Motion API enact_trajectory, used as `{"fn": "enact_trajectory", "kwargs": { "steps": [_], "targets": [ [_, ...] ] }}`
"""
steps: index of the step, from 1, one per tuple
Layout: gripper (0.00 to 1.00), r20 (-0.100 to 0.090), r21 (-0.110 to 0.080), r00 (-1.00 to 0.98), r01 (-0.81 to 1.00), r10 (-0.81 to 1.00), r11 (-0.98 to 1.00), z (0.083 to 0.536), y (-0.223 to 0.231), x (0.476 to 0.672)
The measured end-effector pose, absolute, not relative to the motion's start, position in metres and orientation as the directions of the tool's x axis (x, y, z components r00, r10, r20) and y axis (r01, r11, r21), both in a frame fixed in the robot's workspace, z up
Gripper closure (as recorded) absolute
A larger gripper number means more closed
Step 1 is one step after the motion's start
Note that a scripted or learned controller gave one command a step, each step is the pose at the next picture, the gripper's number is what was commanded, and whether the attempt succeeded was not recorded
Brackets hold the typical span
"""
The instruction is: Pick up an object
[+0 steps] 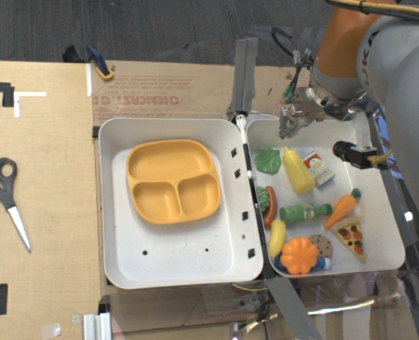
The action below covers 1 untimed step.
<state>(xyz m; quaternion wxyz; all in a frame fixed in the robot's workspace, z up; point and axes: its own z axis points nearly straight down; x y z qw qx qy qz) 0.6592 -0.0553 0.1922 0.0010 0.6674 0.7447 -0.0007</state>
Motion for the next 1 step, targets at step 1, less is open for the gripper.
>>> {"fn": "enact_trajectory", "kwargs": {
  "steps": [1],
  "targets": [
    [1.0,-0.003,-0.001,0.146,0.989,0.989,-0.146,0.3374,-0.1159,0.6325]
  ]
}}
